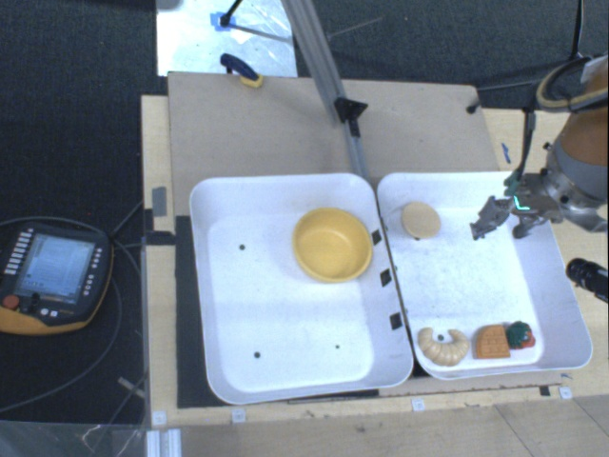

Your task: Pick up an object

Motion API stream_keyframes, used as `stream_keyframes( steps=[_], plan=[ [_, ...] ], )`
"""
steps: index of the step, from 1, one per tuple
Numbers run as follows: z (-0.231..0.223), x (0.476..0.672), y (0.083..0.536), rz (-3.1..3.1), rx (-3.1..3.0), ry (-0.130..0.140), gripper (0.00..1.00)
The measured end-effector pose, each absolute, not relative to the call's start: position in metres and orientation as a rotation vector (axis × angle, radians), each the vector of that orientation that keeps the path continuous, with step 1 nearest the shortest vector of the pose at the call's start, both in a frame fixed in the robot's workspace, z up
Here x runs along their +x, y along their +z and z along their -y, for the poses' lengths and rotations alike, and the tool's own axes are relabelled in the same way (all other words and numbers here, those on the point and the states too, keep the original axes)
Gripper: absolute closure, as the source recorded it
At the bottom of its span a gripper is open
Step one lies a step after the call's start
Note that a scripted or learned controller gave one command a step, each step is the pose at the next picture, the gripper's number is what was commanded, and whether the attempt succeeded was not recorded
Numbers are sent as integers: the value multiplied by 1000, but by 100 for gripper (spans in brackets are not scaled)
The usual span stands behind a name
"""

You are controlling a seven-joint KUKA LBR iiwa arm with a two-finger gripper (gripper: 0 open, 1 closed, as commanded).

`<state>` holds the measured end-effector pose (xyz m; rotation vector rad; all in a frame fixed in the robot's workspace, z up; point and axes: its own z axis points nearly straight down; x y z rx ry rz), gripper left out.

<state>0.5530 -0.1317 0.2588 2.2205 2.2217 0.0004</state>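
Note:
My gripper (504,221) hangs over the far right part of the right bin (476,284), with nothing seen between its dark fingers. A round tan disc (420,221) lies in that bin's far left corner, to the left of the gripper. Along the bin's near edge sit a cream ridged curved piece (443,347), an orange block (492,342) and a small red and green item (520,334). The left bin (238,350) holds a yellow bowl (331,245) near its far right side.
A metal pole (319,50) slants across the bench behind the bins and ends near the gap between them. A teach pendant (52,274) lies on the floor to the left. Black clips (385,276) sit on the divide between the bins.

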Motion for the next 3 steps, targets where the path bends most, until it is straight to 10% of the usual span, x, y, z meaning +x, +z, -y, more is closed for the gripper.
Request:
stream_keyframes(
  steps=[3],
  plan=[
    [145, 541, 154, -2222, 2223, -3, 0]
  ],
)
